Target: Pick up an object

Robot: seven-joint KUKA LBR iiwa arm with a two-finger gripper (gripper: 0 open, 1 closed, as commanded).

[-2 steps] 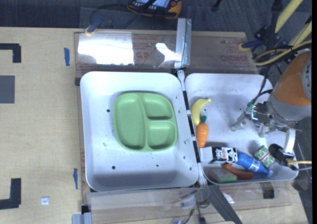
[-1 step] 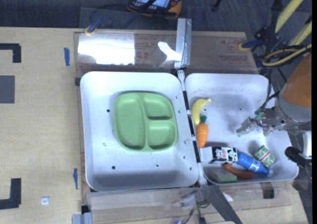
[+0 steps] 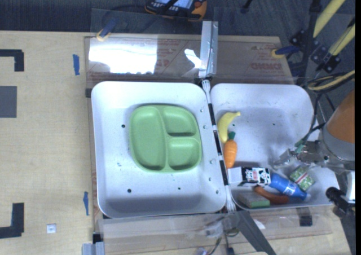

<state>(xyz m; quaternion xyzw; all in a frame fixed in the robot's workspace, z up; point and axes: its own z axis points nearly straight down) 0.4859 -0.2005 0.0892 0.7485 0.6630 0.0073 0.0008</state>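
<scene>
Tool (image 3: 289, 157) hovers low in the right bin (image 3: 265, 99), just above a blue bottle (image 3: 286, 186) at the near right, likely lining up a pick; its opening can't be judged. Banana (image 3: 227, 123) and carrot (image 3: 230, 152) lie left.

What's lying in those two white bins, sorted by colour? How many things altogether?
Green: 2, divided plate and flat block
Yellow: 1, banana
Orange: 1, carrot
Blue: 1, bottle
Black-and-white: 1, small carton
Reddish-brown: 1, sausage
Total: 7
</scene>
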